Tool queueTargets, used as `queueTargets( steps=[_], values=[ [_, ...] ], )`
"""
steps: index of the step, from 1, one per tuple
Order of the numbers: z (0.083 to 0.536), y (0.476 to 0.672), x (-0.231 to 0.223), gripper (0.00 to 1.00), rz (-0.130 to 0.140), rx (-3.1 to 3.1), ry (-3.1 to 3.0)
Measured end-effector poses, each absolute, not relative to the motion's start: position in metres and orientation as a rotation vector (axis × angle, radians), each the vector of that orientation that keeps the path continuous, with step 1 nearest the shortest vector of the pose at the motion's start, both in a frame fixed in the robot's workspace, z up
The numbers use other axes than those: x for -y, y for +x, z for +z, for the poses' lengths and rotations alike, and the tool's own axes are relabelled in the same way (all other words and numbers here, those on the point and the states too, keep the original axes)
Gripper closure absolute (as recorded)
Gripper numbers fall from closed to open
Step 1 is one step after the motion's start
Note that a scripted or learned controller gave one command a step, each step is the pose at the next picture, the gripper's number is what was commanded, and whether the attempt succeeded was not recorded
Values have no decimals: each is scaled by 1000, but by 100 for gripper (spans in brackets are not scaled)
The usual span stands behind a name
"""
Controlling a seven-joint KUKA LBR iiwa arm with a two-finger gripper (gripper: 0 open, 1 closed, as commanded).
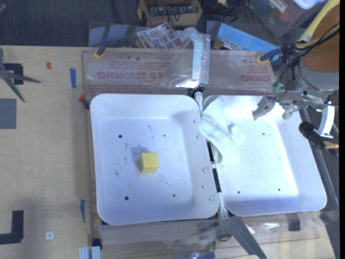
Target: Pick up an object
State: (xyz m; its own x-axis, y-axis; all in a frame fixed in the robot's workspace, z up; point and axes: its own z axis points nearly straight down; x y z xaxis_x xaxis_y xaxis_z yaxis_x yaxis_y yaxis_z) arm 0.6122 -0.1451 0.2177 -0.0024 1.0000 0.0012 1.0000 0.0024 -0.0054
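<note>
Left bin (108, 112): a yellow cube (150, 162) sits alone on the floor, a little left of the bin's middle, flat on one face, well apart from every wall. Dark specks and a few small holes around it (dirt or wear, too small to tell). Nothing touches the cube.

Seam between bins: a crumpled white cloth (220, 127) lies mostly in the far left part of the right bin (302, 193), its edge draped against the dividing rim. Hard to read against the white floor; outline soft.

Right bin, far right corner: gripper (275, 108) hangs above the far rim, arm coming in from the right. Two fingers point down and stand apart, with bin floor visible between them, so jaws open and holding nothing. It is near the cloth but not touching it, and well apart from the cube.

Progress, as judged: no pick made. Nothing is lifted; both objects rest in the bins. All of it is left: choose a target (cloth is the nearer), move over it, descend, close, lift
</note>
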Motion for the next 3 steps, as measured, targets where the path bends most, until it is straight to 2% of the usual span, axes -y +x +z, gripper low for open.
queueTargets(
  steps=[1,2,3],
  values=[
    [221,618,199,0,2,2306,-2133],
    [93,641,168,0,3,2106,-2330],
    [101,641,167,100,7,2107,-2328]
  ],
)
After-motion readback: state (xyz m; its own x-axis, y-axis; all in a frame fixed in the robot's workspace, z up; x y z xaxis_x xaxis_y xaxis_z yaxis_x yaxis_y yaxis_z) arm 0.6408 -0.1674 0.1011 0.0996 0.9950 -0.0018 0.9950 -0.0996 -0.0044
